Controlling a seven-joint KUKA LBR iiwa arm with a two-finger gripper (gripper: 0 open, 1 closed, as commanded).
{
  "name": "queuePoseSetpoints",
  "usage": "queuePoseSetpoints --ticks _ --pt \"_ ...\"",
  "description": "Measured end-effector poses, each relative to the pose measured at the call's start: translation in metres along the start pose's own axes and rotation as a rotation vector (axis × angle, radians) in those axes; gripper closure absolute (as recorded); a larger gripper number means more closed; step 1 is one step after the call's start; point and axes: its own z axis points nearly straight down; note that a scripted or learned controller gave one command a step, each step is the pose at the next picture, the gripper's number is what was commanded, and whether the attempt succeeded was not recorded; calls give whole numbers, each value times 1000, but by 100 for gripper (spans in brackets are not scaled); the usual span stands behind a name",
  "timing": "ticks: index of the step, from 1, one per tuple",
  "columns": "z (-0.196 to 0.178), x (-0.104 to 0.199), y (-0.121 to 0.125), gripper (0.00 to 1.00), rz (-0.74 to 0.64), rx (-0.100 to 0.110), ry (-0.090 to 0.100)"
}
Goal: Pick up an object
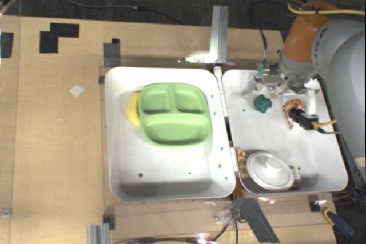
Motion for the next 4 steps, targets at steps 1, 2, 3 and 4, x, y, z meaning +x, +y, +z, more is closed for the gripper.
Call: queuePoseSetpoints --ticks 1,2,3,4 --pt "1 -3 -7 0 77 2 1" --pt "-11 -3 -6 100 73 -2 -2" --pt "-11 -2 -6 0 72 -2 -2" --pt "0 0 -27 0 126 1 0"
